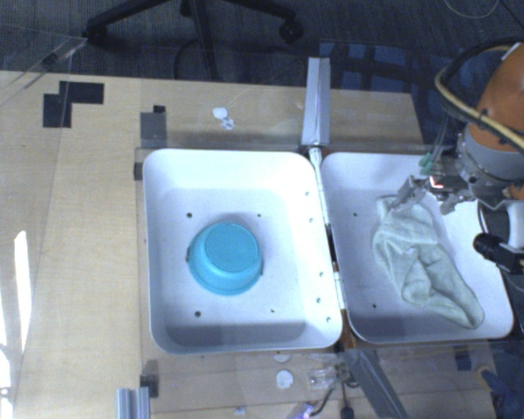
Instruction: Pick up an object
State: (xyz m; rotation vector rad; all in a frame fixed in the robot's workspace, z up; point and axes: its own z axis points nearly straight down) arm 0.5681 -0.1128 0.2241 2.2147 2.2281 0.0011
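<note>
Surface: pale wooden bench (70,260) bearing two shallow white bins side by side, with a dark floor and black chair base (192,7) beyond.
Landmark: metal divider (318,103) where the two bins meet.
Left bin (170,190): left of the divider; a blue bowl (226,257) sits upside down near its middle.
Right bin (354,234): right of the divider; a crumpled pale cloth (424,264) lies across its middle, trailing toward the near right corner.
Gripper (432,190): right of the divider, low over the cloth's far end.
Fingers: spread apart, tips at the cloth's upper edge; nothing visibly between them.
Arm (506,103): grey with an orange band, at the right bin's far right side.
</note>
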